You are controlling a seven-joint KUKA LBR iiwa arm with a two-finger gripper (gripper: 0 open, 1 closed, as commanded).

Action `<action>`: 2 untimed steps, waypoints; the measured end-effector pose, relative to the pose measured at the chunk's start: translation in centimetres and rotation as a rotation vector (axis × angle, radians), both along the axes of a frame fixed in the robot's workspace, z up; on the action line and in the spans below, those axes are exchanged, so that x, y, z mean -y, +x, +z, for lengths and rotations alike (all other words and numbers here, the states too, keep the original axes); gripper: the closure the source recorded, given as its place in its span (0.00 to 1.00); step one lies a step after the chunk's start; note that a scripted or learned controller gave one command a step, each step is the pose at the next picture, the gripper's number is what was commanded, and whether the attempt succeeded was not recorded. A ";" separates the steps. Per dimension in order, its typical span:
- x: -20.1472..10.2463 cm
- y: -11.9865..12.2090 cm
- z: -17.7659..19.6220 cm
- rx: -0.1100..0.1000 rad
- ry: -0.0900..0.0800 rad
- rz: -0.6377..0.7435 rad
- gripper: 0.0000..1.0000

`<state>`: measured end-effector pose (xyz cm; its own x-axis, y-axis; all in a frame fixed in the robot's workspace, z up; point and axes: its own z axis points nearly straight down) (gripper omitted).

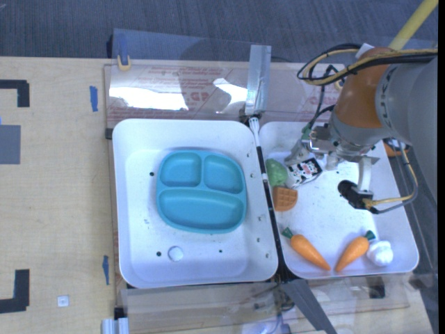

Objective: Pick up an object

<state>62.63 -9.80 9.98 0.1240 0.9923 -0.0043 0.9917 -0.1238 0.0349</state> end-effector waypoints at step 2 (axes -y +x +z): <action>-0.2 -2.0 -0.2 -0.003 0.000 0.030 0.00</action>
